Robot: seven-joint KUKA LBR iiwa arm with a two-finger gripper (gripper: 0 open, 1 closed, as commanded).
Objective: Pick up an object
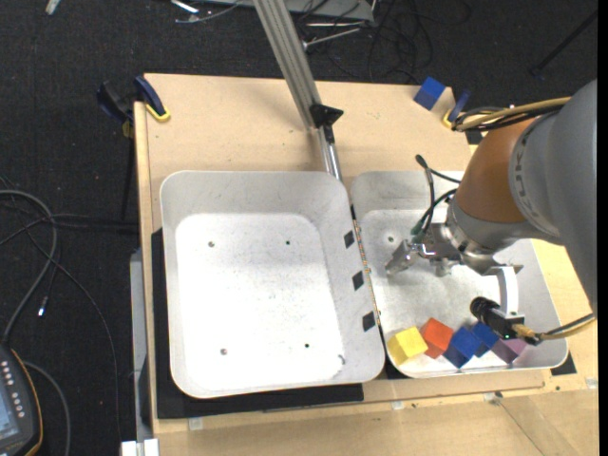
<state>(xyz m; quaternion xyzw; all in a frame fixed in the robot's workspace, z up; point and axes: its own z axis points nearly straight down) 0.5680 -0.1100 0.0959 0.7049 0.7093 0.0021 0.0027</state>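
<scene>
The grey arm (560,160) reaches in from the right, its broad body crossing the upper right corner of the right bin (380,193). Its orange band (489,174) sits above the wrist, and from there the wrist angles down and leftward into that bin. The tool (397,259) hangs low over the middle of the right bin's floor, pointing toward the bin's left wall. Its metal tips are small and blurred against the speckled white surface, so whether it is open or closed cannot be told, and nothing is seen between its tips.

The objects lie in a row along the near edge of the right bin, apart from the tool: a yellow block (408,344) at the left, an orange block (437,335) just beside it, then a blue block (471,342), and a purple block (510,350) at the right end. A black cable fitting (489,313) on the arm hangs just above the blue block.

The left bin (190,198) sits beside it on the wooden table (237,112). Another blue block (430,92) rests on the table beyond the bins.
</scene>
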